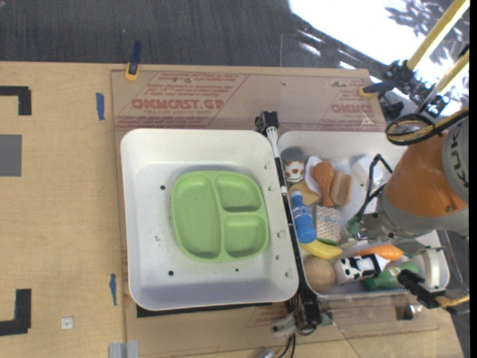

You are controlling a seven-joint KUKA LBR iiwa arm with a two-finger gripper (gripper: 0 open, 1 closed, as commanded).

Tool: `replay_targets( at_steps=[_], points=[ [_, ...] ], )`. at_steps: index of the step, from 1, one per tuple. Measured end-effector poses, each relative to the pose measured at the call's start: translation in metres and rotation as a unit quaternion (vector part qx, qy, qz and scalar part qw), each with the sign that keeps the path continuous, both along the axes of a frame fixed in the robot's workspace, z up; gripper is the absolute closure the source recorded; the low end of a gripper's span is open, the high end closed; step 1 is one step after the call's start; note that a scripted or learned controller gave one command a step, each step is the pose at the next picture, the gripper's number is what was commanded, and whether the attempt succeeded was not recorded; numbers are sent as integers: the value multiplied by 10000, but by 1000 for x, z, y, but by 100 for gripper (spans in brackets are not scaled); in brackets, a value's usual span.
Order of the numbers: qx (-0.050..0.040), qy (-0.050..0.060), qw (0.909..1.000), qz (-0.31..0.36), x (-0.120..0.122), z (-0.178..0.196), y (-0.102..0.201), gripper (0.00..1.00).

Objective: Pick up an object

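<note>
The right bin (350, 151) holds several small objects. Among them are a blue bottle (302, 220), a yellow banana (322, 249), a tan ball (320, 274), a brown bread piece (332, 184), an orange carrot (381, 253) and a black-and-white toy (350, 268). My gripper (363, 230) hangs low over the middle of this bin, just right of a patterned packet (328, 222) and above the carrot. The grey wrist and orange band (421, 185) cover most of it.
The left bin (141, 200) holds a green divided plate (220, 215). A black divider bar (282, 192) runs between the bins. Yellow rods and cables (428, 43) stand at the back right. The arm covers the right bin's right side.
</note>
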State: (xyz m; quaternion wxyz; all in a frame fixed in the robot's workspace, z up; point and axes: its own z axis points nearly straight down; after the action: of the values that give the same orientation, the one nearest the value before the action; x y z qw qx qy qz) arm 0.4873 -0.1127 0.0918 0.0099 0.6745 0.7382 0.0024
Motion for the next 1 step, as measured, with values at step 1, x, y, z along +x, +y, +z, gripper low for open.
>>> replay_targets(
  at_steps=[1],
  points=[
    [57,33,9989,-464,30,130,35,100]
  ],
)
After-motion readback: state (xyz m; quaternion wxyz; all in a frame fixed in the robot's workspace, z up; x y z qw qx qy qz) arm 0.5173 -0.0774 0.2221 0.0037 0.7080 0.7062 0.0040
